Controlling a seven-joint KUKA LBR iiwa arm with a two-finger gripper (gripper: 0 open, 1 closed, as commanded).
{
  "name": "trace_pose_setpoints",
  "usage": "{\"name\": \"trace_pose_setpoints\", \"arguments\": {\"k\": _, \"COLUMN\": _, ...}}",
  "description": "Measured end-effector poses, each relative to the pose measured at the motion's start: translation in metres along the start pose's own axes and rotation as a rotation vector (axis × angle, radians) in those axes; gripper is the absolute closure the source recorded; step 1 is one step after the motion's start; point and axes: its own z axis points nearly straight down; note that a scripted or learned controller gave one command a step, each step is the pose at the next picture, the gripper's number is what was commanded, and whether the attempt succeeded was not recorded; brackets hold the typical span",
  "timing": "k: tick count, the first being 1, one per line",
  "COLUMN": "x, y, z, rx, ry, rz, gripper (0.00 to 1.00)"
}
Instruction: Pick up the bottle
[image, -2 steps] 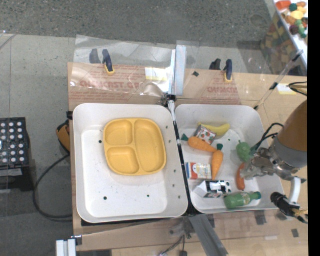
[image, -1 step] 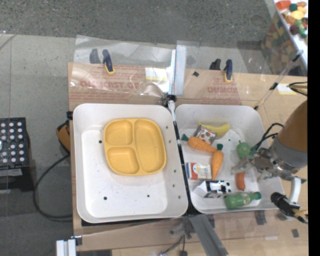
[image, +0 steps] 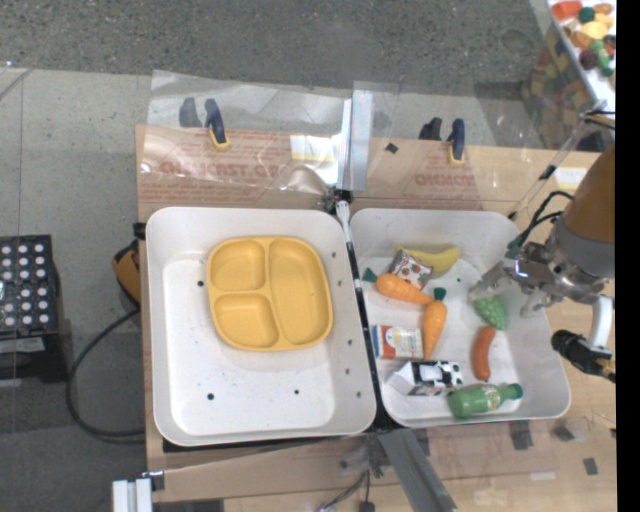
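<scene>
One bottle (image: 483, 398), green w/ green cap, lies on its side at the near edge of the right bin (image: 545, 395), long axis approx left-right, cap toward the arm. Gripper (image: 510, 285) hovers well apart, further back over a green item (image: 491, 311); jaws spread, holding nothing. Judgement: next move = shift toward the near edge, then descend.

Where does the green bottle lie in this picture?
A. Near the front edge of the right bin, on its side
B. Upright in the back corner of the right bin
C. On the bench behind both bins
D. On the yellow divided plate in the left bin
A. The green bottle lies on its side near the front edge of the right bin, just in front of the black-and-white carton.
</scene>
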Motion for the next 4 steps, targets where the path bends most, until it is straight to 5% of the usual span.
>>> {"name": "trace_pose_setpoints", "arguments": {"k": 1, "x": 0.002, "y": 0.025, "z": 0.072, "rx": -0.002, "ry": -0.001, "rz": -0.364, "gripper": 0.00}}
{"name": "trace_pose_setpoints", "arguments": {"k": 2, "x": 0.002, "y": 0.025, "z": 0.063, "rx": -0.001, "ry": -0.001, "rz": -0.363, "gripper": 1.00}}
{"name": "trace_pose_setpoints", "arguments": {"k": 3, "x": 0.041, "y": 0.027, "z": -0.035, "rx": -0.002, "ry": 0.000, "rz": -0.379, "gripper": 1.00}}
{"name": "trace_pose_setpoints", "arguments": {"k": 4, "x": 0.093, "y": 0.061, "z": -0.100, "rx": -0.002, "ry": -0.001, "rz": -0.220, "gripper": 1.00}}
